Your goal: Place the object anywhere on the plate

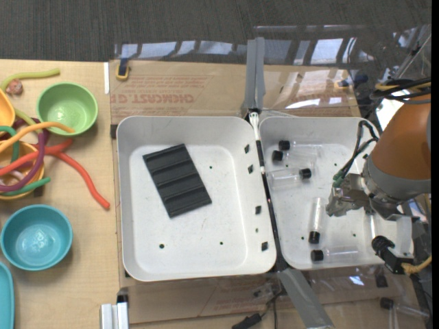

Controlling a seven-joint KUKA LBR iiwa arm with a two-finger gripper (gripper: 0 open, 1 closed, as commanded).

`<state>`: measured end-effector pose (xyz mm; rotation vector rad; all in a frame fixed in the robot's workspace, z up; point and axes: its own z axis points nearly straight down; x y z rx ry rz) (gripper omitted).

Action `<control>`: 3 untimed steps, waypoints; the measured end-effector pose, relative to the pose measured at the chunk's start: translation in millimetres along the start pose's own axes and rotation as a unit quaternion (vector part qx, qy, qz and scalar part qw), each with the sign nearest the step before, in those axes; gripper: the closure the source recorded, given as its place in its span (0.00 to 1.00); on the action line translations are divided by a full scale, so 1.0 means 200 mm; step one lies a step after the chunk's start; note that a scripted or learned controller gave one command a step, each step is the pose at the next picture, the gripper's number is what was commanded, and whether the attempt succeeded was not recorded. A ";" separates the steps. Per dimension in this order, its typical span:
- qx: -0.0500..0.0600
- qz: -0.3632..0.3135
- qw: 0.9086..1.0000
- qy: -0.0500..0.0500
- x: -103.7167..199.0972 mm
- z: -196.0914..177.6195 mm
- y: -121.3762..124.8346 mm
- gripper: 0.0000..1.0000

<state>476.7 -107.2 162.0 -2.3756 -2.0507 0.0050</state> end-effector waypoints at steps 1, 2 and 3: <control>-0.001 -0.075 0.997 0.000 -0.47 0.02 0.07 1.00; -0.001 -0.112 0.994 0.000 -0.57 0.23 0.09 1.00; -0.002 -0.101 0.995 -0.001 -0.56 -0.32 0.13 1.00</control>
